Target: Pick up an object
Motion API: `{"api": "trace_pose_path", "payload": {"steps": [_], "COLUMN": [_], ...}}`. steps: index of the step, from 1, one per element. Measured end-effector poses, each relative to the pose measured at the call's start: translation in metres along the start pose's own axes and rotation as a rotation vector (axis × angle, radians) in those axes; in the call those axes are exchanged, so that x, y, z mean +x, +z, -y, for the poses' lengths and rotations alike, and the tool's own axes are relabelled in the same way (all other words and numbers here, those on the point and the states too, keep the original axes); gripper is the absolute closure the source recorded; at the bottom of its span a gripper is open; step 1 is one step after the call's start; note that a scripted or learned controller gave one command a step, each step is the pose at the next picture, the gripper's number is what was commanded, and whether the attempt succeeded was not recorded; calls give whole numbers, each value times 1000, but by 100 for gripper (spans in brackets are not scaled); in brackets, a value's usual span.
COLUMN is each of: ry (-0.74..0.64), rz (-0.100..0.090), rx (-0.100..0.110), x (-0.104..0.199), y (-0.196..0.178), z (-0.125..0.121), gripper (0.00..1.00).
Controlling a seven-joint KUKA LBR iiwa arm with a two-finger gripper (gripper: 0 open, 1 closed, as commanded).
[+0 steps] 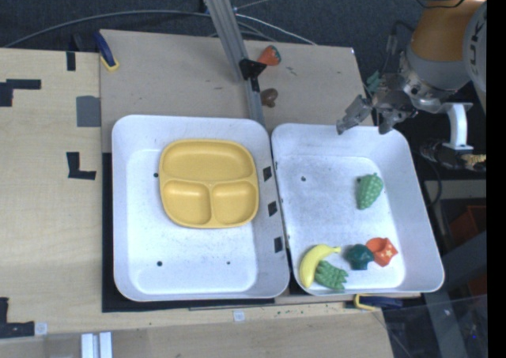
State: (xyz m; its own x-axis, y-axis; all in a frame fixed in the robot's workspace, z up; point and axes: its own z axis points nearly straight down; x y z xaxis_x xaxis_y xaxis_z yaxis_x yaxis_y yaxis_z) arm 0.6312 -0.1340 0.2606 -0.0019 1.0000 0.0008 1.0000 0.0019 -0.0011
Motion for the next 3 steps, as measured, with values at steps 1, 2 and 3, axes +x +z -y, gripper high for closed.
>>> {"api": "trace_pose_path", "payload": {"steps": [1, 2, 3], "ry": [0, 0, -1], "rz": [0, 1, 1], "rx": [0, 6, 7], "x": [0, 3, 7], "y": [0, 54, 117], "z": [0, 11, 7], "gripper": [0, 0, 0]}}
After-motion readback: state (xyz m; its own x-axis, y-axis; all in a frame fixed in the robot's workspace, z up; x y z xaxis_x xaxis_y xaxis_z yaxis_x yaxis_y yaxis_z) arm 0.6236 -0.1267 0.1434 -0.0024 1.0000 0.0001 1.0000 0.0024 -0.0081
